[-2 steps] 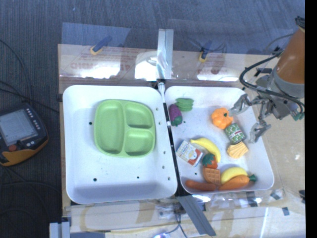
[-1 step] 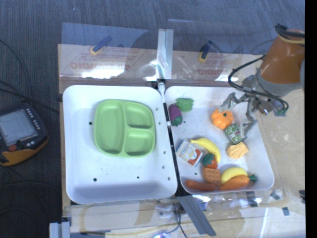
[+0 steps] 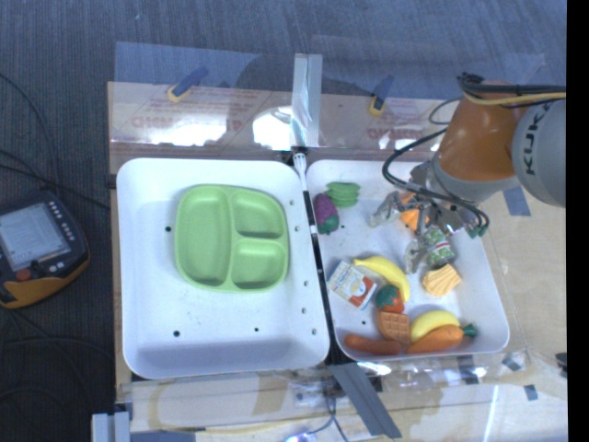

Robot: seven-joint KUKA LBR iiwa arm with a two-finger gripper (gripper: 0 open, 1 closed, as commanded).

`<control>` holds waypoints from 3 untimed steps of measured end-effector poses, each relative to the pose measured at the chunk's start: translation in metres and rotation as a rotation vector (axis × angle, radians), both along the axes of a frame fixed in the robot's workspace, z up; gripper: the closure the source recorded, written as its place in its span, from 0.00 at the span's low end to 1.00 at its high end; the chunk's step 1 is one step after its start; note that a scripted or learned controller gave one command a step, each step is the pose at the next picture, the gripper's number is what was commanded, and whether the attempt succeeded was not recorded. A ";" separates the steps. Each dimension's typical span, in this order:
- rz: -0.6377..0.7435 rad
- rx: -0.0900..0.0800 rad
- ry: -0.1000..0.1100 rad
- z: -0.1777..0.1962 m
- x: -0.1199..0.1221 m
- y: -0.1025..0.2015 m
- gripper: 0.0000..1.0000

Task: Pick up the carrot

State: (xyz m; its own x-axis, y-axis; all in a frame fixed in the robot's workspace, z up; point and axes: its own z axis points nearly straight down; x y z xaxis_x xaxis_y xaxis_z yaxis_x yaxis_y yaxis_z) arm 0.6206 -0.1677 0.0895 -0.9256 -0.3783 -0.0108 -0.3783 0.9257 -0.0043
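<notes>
The carrot (image 3: 436, 338) lies along the right bin's (image 3: 495, 295) front wall, long axis left to right, green top pointing right; the claw (image 3: 416, 215) hangs well behind it toward the far side. Spread or pressed together, I cannot tell. No writing legible

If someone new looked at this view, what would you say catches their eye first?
Probably the bright green divided plate lying alone in the left bin. Next, the jumble of toy food in the right bin: two bananas, a waffle and the orange carrot along its near edge. Above that bin, the arm's orange band stands out, with the gripper hanging over the bin's far half.
</notes>
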 end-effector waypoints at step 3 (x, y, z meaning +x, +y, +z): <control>-0.105 0.005 0.000 0.001 0.028 -0.041 1.00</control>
State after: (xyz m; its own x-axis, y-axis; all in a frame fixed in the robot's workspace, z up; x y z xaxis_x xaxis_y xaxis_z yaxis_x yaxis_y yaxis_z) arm 0.6482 -0.2087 0.0905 -0.9602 -0.2790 -0.0123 -0.2790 0.9603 0.0007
